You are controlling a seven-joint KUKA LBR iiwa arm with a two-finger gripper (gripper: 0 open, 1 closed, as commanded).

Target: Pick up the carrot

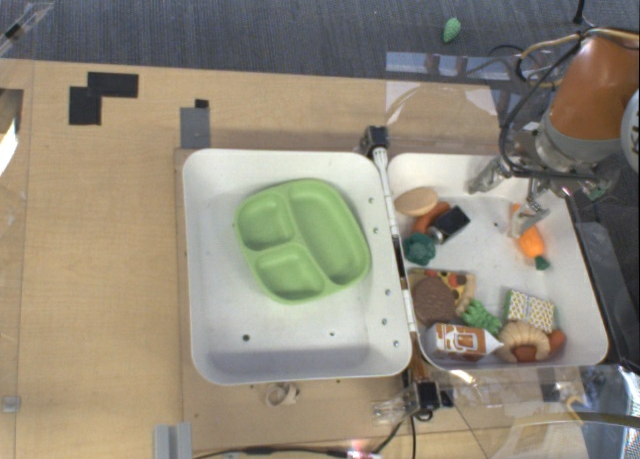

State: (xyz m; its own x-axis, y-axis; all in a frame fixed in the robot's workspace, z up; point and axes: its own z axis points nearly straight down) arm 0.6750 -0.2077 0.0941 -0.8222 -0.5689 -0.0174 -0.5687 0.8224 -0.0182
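1. The carrot [531, 242] lies in the right bin [590, 287], close to that bin's right wall and about midway along it. It is orange, with a small green tip pointing toward the near right.
2. The gripper [528, 205] hangs just above and slightly beyond the carrot, almost over it. Its fingers are spread partway, and nothing sits between them. One fingertip [524, 215] looks close to the carrot's far end; whether they touch cannot be told.
3. The carrot's long axis runs slantwise, from far left to near right.
4. The arm [590, 97] reaches in from the right, so the carrot is on its own side of the bench.
5. The carrot rests on the bin's smooth white floor. Bare floor lies to its left; the wall stands just to its right, so room there is tight.
6. Other toy foods [470, 312] crowd the bin's near and left parts, well apart from the carrot.
7. The left bin [215, 337] holds a green tray [300, 239].
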